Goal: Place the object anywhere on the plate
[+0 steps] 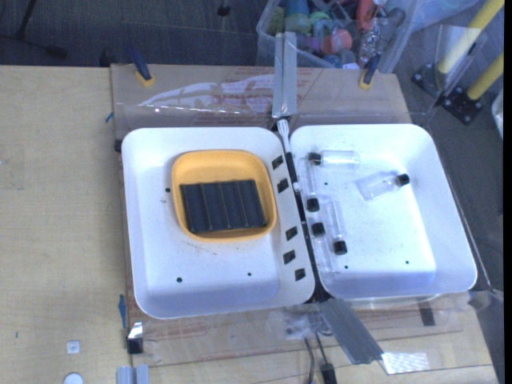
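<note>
Counted: two white bins (200, 298), side by side. One yellow plate (186, 170) in left bin; one dark ribbed block (223, 206) lying flat on plate. Five clear black-capped vials (336, 158) in right bin, apparently.

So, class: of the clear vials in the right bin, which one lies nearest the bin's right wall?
The vial with its black cap pointing right, lying apart and tilted. The others sit further left: one near the top, three along the divider.
</note>
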Action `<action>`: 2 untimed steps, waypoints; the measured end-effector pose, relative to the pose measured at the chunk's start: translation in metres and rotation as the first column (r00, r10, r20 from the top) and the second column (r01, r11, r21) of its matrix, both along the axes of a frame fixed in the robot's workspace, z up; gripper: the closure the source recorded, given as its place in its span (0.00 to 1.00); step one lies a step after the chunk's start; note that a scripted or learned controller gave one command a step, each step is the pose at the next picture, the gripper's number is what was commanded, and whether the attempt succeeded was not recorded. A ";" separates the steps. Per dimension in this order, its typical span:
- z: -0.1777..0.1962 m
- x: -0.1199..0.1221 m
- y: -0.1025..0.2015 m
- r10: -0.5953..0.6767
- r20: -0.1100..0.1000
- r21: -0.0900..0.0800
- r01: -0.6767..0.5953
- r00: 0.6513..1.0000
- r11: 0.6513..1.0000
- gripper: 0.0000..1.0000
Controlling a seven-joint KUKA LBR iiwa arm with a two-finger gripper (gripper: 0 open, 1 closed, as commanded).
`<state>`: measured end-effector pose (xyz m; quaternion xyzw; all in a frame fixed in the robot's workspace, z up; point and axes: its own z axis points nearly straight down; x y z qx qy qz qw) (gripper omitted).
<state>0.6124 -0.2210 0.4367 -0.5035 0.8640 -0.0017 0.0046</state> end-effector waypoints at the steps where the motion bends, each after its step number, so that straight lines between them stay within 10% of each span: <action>1: 0.000 0.014 0.000 0.408 0.000 -0.002 -0.408 0.913 0.913 1.00; 2: -0.001 0.024 -0.001 0.730 -0.002 -0.004 -0.730 0.684 0.684 1.00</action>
